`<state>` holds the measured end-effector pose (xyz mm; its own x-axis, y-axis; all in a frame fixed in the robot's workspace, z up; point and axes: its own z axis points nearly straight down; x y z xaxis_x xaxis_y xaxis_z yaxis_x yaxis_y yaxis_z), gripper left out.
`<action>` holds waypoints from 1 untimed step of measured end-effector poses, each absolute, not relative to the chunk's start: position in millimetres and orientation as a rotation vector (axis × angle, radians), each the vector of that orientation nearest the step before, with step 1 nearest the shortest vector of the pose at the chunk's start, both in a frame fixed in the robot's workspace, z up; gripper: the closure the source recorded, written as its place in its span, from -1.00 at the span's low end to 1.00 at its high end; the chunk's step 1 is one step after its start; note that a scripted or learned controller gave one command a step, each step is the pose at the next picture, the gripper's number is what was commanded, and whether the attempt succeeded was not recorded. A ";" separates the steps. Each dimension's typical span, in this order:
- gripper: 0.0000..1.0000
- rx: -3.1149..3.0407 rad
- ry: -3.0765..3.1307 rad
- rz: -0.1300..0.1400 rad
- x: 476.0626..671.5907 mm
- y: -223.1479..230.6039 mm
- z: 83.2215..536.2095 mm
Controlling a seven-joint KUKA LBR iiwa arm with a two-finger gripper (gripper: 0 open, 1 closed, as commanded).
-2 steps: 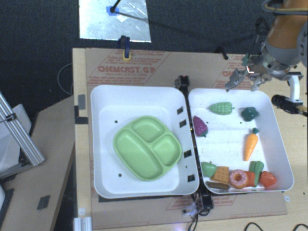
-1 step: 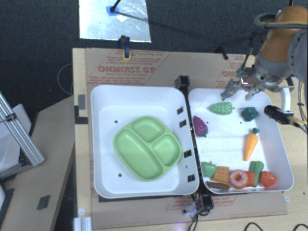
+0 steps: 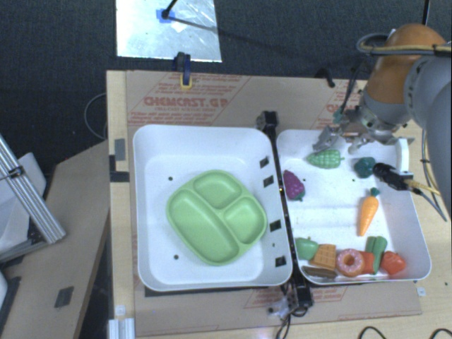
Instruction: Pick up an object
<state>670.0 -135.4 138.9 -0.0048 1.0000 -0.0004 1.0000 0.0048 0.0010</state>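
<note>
2 bins noted. Gripper over right bin's far edge, just above green corn; finger spread and hold impossible to tell.

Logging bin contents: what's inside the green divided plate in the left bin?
The green divided plastic plate shows three bare compartments, all fully visible; the white bin floor beneath it is covered.

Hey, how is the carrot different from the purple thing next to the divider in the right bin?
The carrot is orange with a green top; the purple toy is dark purple with a green top. The carrot is long and tapered; the purple toy is short and rounded. The carrot lies mid-bin toward the right; the purple toy sits by the left wall. Both are toy foods lying loose in the right bin.
</note>
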 end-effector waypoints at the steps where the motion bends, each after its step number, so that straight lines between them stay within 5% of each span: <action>1: -1.00 2.214 2.228 0.000 670.6 -134.7 88.2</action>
